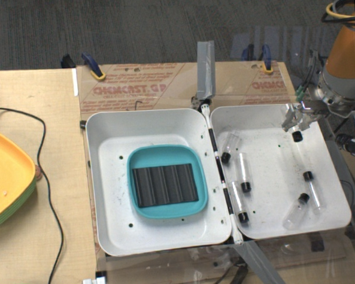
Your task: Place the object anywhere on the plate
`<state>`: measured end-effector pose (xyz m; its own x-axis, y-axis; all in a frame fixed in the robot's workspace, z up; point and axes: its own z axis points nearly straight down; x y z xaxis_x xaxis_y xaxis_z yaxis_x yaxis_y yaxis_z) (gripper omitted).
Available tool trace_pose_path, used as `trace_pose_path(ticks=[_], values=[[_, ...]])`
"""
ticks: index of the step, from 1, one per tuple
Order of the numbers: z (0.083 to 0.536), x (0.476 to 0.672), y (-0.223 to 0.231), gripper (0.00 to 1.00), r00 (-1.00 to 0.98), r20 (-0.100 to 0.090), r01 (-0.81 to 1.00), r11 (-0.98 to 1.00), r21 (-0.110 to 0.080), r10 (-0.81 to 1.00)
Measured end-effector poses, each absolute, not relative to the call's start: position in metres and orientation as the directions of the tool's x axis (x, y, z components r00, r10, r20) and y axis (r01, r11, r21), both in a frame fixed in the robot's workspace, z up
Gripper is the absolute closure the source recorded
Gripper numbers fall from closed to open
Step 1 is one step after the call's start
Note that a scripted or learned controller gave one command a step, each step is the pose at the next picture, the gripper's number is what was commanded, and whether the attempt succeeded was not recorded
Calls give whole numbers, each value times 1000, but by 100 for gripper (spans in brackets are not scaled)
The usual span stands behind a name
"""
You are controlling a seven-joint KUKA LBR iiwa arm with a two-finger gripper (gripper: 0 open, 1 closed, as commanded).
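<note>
Since nothing lies on the teal plate [167,182] yet, the placing is still ahead, and the layout suggests a plain transfer from one bin to the other. Nearest the camera, along the front of the right bin [338,218], clear tubes with dark caps lie loose on their sides: one near the front left [239,205], one toward the front right [310,197]. They are scattered rather than stacked, probably so that each can be taken singly. Further back lie another two tubes [243,171] and [229,148], close to the divider. The plate sits flat in the middle of the left bin [101,173], its ribbed dark inset facing up, a broad target. Farthest back, at the right bin's rear right corner, the gripper [296,125] hangs above the floor with a dark-capped tube [297,138] just beneath it; whether the jaws are wide, narrow or closed on that tube I cannot tell.
</note>
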<state>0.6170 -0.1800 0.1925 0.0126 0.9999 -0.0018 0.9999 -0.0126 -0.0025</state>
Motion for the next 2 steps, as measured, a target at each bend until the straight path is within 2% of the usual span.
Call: trace_pose_path(ticks=[1, 2], values=[[193, 617, -180, 0, 13, -2, 1000, -13, -2, 1000], [249, 578, -136, 0, 81, -1, 997, -81, -3, 997]])
